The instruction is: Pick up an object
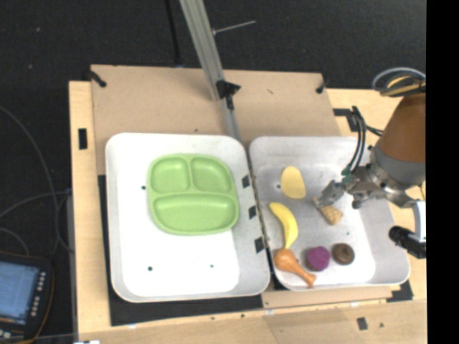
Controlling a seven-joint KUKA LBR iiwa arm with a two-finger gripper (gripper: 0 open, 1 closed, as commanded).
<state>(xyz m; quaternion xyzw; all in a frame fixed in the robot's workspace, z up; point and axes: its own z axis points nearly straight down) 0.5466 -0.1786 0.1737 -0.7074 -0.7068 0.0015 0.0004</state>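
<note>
Gripper: your gripper [334, 194] hangs low in the right bin [373, 264]; you cannot tell from this angle how it is set.
Cone: a small tan cone [330, 213] lies just below the gripper, apparently touching or nearly so, its long axis slanting down and to the right.
Lemon: the yellow lemon [292, 182] sits to the gripper's left, slightly above.
Banana: the banana [285, 223] lies farther left and lower, running roughly top to bottom.
Others: a purple ball [318, 258], a brown donut [343, 254] and an orange drumstick [293, 265] cluster below, near the bin's lower wall.
Room: you have bare floor right of the cone; the right wall is near the arm.
Left bin: a green tray [193, 194] rests well apart to the left.
</note>
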